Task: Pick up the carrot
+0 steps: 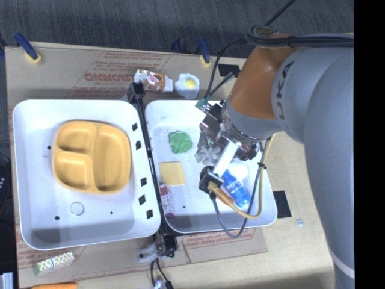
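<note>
An orange piece that looks like the carrot [224, 196] lies near the front right of the right bin [180, 220], partly hidden by a blue and white bottle [237, 184] and the robot's cable. My gripper [206, 149] hangs over the middle of that bin, just right of a green leafy piece [180, 141] and up-left of the carrot. I see nothing held in it.
A yellow cheese slice [172, 173] and a small reddish item [166, 201] lie in the right bin's left part. The left bin [30, 161] holds a yellow divided plate [92, 155]. Behind the bins sit a small carton [150, 80] and an egg-like piece [188, 84].
</note>
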`<state>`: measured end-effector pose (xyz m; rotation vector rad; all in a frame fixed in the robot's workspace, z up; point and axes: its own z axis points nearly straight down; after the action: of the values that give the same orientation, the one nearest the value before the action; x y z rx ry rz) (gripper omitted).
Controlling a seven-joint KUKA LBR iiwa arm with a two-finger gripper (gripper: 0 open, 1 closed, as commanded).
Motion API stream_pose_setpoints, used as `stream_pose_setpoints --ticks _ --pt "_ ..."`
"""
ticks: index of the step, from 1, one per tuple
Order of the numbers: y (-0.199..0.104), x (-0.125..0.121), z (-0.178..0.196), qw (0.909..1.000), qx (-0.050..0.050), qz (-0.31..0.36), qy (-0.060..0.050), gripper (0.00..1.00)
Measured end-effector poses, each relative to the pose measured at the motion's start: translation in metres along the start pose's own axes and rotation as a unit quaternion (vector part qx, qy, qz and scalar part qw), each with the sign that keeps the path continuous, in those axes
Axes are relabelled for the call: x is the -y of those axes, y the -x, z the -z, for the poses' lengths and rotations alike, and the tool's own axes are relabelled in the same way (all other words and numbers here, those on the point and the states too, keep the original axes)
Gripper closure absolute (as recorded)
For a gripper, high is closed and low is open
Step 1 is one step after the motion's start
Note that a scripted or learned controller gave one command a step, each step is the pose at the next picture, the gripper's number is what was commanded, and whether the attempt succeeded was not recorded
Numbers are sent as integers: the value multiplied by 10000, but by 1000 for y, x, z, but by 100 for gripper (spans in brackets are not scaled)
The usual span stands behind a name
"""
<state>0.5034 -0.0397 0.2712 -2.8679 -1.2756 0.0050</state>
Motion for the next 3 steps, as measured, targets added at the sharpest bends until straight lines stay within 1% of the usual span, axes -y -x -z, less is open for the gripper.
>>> stream_pose_setpoints --ticks 1,2,3 --pt "-28 47 -81 10000 11 57 -12 100" --pt "-19 53 -5 9977 3 684 1 100" --pt "-29 64 -58 9728 9 2317 -12 100"
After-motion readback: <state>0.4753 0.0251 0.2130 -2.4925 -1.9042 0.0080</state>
